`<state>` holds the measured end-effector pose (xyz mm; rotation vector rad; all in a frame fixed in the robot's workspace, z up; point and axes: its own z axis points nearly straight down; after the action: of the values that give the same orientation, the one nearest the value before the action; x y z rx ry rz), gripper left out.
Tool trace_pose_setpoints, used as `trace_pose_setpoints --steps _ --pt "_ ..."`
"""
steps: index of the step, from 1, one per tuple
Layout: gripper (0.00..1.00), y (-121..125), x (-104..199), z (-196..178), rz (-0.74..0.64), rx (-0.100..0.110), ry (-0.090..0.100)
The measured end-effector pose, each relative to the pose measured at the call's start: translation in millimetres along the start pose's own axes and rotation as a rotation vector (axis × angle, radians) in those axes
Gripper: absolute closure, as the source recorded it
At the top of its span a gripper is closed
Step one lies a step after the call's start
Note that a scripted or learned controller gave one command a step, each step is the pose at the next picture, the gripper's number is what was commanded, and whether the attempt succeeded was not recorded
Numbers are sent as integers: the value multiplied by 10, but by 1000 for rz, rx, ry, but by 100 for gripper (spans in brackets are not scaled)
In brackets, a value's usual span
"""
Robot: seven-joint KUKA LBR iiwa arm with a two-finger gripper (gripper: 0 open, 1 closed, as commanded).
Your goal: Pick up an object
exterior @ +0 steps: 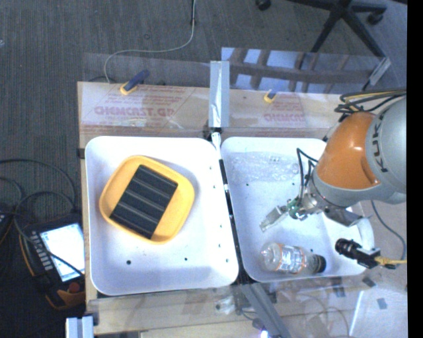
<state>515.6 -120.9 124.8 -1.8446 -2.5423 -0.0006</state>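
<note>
Right bin (251, 198) mostly bare, bottle (291, 258) near front edge, jaws (277, 216) unclear

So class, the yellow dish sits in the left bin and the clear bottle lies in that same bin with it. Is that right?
Not quite. The yellow dish does sit in the left bin, but the bottle lies in the right bin, near its front wall. The camera view shows this.

Dark grey carpet (53, 39) covers the floor. A black office chair base (344, 16) stands at top right. Cables (39, 178) trail at left.
</note>
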Motion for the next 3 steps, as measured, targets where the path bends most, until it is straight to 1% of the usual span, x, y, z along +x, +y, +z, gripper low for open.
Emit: trace_pose_setpoints --steps 1,2,3 --pt "0 -259 44 329 -185 -15 -10" --pt "0 -135 -389 165 117 1 -2" --pt "0 -464 -374 156 121 3 -1"
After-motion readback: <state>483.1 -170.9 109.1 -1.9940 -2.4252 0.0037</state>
